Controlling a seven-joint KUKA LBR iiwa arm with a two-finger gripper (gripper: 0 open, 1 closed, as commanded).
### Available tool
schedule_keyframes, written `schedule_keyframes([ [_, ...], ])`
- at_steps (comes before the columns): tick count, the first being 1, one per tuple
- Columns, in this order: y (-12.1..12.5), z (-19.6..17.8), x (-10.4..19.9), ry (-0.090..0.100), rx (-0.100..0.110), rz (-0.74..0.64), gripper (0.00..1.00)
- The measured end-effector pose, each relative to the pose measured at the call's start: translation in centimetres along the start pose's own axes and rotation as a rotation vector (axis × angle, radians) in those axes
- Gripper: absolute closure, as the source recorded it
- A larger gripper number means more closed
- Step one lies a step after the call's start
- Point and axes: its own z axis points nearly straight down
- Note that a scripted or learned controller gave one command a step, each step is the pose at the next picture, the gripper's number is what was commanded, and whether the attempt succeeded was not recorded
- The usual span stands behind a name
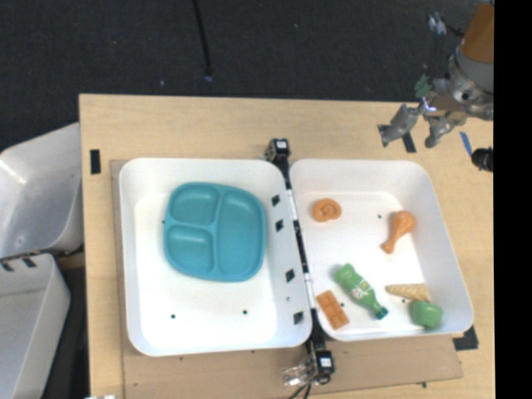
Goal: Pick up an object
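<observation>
Take the right bin (432, 191) as your landmark; your gripper (413, 133) hangs outside it, just beyond its far right corner, over the bare bench (208, 123); its two fingers are spread apart with nothing between them, so the hand is open and holds no object.

Inside the right bin you have six things to choose from; an orange swirled pastry (326, 210) lies toward the far left part of its floor; an orange drumstick (398, 229) lies tilted toward the right wall, about midway down; a green bottle (361, 290) lies on its side near the middle of the near half; a flat orange waffle-like block (332, 309) sits just left of the bottle, close to the bin's near left corner; a pale cone (408, 291) lies to the right of the bottle; a green rounded fruit (426, 313) sits just beside the cone, at the near right corner.

The left bin (133, 248) touches the right bin along their shared edge; a teal divided plate (216, 231) rests in it, in its far half.
</observation>
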Motion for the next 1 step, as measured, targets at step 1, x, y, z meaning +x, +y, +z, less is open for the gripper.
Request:
schedule_keyframes([
  [1,0.2,4.28,-0.67,-0.001,0.003,0.0,0.0],
])
